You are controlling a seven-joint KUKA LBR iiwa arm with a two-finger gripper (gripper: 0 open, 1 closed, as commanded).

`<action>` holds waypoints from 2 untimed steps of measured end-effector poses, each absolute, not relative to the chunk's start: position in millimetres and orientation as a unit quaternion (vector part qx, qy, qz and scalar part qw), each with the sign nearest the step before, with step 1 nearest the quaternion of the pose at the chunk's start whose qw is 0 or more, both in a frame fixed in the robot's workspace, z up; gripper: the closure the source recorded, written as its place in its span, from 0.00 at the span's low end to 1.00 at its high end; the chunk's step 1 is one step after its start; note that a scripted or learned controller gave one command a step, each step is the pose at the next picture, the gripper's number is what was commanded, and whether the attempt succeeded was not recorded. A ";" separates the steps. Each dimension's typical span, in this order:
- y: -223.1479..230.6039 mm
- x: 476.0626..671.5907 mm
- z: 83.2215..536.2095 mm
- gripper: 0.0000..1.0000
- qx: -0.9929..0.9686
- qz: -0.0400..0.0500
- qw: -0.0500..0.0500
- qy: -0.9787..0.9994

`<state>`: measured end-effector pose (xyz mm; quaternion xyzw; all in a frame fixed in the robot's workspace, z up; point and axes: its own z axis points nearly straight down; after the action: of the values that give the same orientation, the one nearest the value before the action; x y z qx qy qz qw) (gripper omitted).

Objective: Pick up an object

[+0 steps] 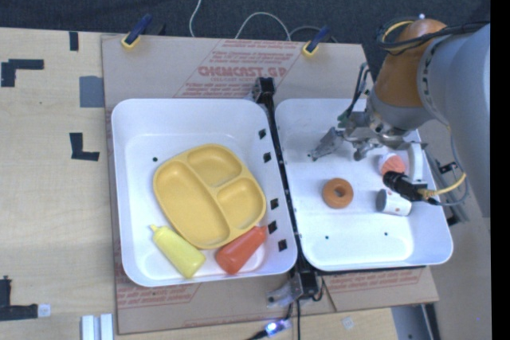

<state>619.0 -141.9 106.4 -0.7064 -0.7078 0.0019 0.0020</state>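
**Gripper over right bin, fingers spread, nothing held**

We see the gripper [339, 141] low over the upper part of the right bin [319, 251], its two fingers [322, 148] parted & pointing toward the divider [275, 163] betw. the bins. Nothing sits between them; bare white floor shows under the tips. The grey arm [462, 91] w/ its orange band [402, 76] comes in from the right, above the bin's far corner.

Nearest obj: a brown ring-shaped donut [339, 193], flat on the bin floor, just below & right of the fingertips, apart from them. Further right, near the bin's right wall, we note a small orange-pink item [392, 166] & a white cylindrical piece [394, 203] just beneath it; both partly masked by a black cable w/ yellow wires, so we can't tell what they are.

In the left bin [131, 131]: a yellow compartment tray [209, 193] lies flat in the middle. A yellow bottle [178, 250] & a red-orange bottle [241, 248] lie on their sides along the tray's lower edge, near the front wall.

Both bins rest on a cardboard sheet [231, 68], held by two blue-yellow clamps [137, 31] at its far edge.
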 end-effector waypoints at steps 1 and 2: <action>-141.6 620.0 119.3 1.00 -0.706 0.001 0.001 -0.708; -137.6 622.5 162.2 1.00 -0.707 -0.001 -0.001 -0.708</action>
<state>622.5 -137.6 162.2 -0.7065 -0.7077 -0.0007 -0.0010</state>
